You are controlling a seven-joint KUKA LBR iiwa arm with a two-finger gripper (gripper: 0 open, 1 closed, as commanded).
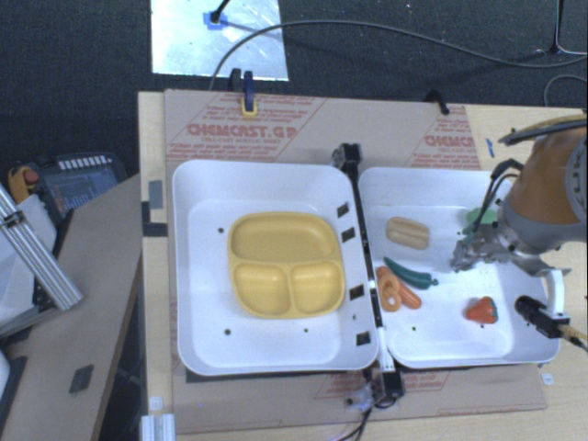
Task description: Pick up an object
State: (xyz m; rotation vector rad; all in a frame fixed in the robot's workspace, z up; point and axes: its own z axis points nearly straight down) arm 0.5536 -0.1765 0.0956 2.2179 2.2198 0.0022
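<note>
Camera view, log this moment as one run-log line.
arm over right bin | bread roll, strawberry lying loose | yellow tray in left bin

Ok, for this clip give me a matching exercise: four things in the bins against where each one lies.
Things:
1. yellow divided tray
2. tan bread roll
3. red strawberry
4. orange carrot piece

Places:
A. right bin, near its front right corner
B. left bin, in the middle
C. right bin, by the divider, beside a dark green vegetable
D. right bin, toward the back

Pairs: 1-B, 2-D, 3-A, 4-C
</note>
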